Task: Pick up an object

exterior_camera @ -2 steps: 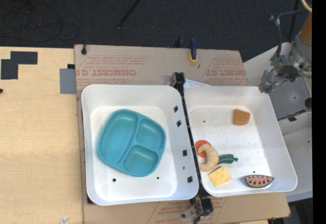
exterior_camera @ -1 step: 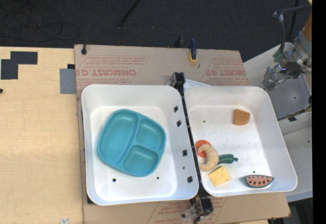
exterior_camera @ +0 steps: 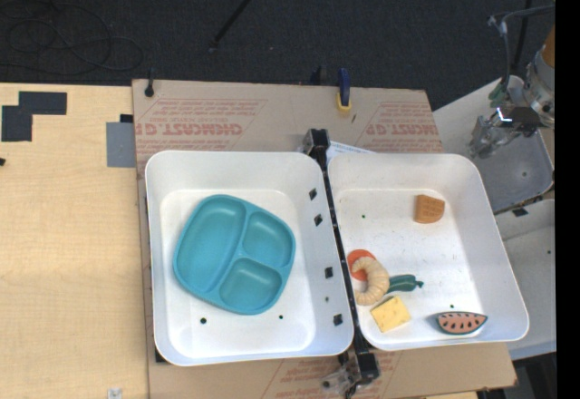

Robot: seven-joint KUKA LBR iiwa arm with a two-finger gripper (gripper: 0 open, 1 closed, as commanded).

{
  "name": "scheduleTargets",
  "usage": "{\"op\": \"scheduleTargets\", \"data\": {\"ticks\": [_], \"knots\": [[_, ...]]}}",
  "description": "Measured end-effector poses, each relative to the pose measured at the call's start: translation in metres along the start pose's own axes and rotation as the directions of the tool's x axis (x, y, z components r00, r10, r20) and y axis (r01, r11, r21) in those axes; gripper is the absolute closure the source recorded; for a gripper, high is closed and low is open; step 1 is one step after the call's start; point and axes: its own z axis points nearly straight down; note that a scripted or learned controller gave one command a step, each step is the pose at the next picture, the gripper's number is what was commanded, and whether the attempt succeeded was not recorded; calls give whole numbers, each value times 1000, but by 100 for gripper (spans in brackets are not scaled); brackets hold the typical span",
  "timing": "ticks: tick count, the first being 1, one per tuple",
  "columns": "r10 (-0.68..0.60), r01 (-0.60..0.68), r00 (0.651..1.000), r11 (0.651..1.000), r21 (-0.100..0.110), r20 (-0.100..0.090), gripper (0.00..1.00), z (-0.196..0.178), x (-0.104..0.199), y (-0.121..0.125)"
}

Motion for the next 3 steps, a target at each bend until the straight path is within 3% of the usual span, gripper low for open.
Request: {"op": "scheduleTargets", "data": {"ticks": [1,2,3], "knots": [[-2,2,1000,1000,0,0,100,-20,1,0],[2,-2,1000,1000,4,-1,100,-9,12,0],[4,-4,1000,1000,2,0,100,-21,4,1]]}}
